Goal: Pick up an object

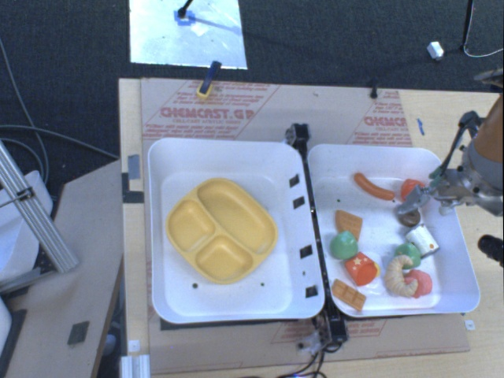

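Note:
The right bin holds several toy foods. A sausage lies near its back, with a red piece just right of it. An orange wedge, a green round piece, a red block and a waffle piece lie along the left side. A pale curled piece, a pink piece, a small green piece and a white cylinder lie at the front right. My gripper reaches in from the right, low over the bin, between the red piece and the white cylinder.
The left bin holds a yellow divided plate. A black divider with clips runs between the bins. The arm's body hangs over the right bin's right rim.

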Tool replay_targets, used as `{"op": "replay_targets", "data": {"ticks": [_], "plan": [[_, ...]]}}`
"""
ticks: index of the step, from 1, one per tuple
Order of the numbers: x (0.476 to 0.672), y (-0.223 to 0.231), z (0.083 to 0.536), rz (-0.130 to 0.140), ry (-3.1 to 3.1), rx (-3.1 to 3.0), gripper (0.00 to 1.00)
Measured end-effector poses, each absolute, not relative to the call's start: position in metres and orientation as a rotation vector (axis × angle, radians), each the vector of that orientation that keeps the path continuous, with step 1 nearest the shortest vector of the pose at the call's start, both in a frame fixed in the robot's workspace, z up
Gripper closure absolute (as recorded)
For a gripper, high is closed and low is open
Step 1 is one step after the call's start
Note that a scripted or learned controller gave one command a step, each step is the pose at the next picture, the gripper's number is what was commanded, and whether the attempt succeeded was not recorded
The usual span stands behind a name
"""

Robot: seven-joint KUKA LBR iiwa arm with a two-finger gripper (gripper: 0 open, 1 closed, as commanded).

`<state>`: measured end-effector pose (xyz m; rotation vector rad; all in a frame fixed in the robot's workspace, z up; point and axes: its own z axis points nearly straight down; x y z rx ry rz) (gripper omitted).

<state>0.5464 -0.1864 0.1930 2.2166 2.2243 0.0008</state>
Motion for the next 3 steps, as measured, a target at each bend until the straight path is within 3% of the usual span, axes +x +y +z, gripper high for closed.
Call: {"op": "replay_targets", "data": {"ticks": [1, 2, 3], "plan": [[0.595, -0.18, 0.098, 0.002, 2.223, 2.218, 0.0], [0.532, -0.143, 0.083, -0.002, 2.227, 2.224, 0.0], [0.536, -0.146, 0.096, 0.004, 2.22, 2.216, 1.0]]}}
